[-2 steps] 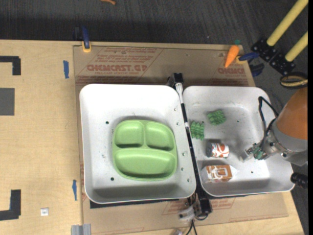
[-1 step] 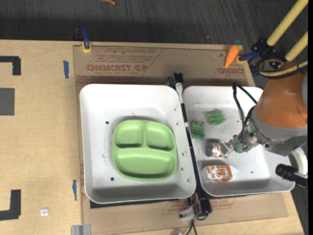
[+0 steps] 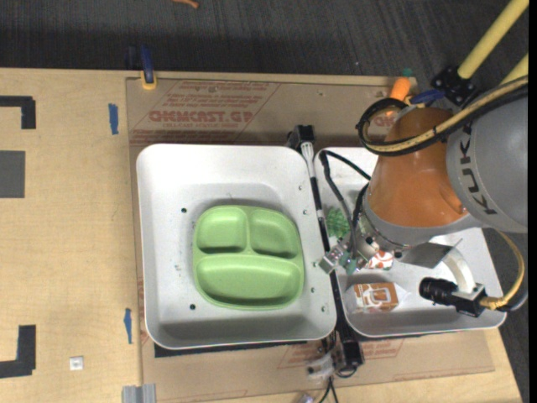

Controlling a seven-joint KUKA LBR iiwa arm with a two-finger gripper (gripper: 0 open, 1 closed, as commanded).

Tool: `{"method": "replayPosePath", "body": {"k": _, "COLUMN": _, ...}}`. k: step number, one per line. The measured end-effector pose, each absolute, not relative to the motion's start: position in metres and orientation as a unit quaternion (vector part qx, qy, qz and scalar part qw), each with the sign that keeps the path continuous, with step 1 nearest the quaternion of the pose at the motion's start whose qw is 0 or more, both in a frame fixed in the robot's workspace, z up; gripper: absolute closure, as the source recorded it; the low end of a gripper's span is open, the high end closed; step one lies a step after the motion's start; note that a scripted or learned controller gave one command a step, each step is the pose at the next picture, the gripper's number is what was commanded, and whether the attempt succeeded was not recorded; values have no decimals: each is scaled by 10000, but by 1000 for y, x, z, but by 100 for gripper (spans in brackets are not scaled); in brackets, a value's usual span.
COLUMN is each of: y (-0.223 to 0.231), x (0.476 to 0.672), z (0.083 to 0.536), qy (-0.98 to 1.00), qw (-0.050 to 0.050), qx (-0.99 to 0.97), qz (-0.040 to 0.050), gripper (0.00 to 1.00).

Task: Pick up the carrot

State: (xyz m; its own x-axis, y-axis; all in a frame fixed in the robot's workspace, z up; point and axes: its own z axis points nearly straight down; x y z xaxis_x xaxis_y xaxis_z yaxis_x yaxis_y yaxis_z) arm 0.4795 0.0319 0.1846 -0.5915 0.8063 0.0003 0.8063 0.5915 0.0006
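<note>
Two white bins sit side by side on the bench, and the work is confined to the right bin (image 3: 436,319). The arm (image 3: 419,175) is lowered well into it, with the gripper (image 3: 346,259) down at floor level, close against the wall shared with the left bin (image 3: 159,225). The wrist covers the tool from above, so it cannot be determined whether the grip is spread or closed, and nothing can be confirmed as held. The carrot (image 3: 337,222) is judged to be the item whose green leafy top shows in the right bin against that shared wall, just beside the gripper on its far side. Its orange body is not clearly distinguishable under the wrist. Other contents of the right bin are an orange-and-white packet (image 3: 375,295) just in front of the gripper and a small red-and-white item (image 3: 382,260) near it. The left bin holds a green divided plate (image 3: 248,254), well apart from the work. Assessment: the approach and descent appear complete, with the tool in the right area. A secure grasp is unverified, and the lift clear of the bin is outstanding. The close neighbours pose a risk of a wrong or partial pick.
</note>
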Motion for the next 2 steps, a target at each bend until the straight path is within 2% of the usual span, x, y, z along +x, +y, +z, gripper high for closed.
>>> {"method": "replayPosePath", "body": {"k": 1, "y": 76, "x": 494, "z": 185, "qy": 9361, "qw": 14, "qx": 3517, "qz": 7, "gripper": 100}}
{"method": "replayPosePath", "body": {"k": 2, "y": 12, "x": 492, "z": 185, "qy": 9665, "qw": 4, "qx": 2567, "qz": 2, "gripper": 100}}
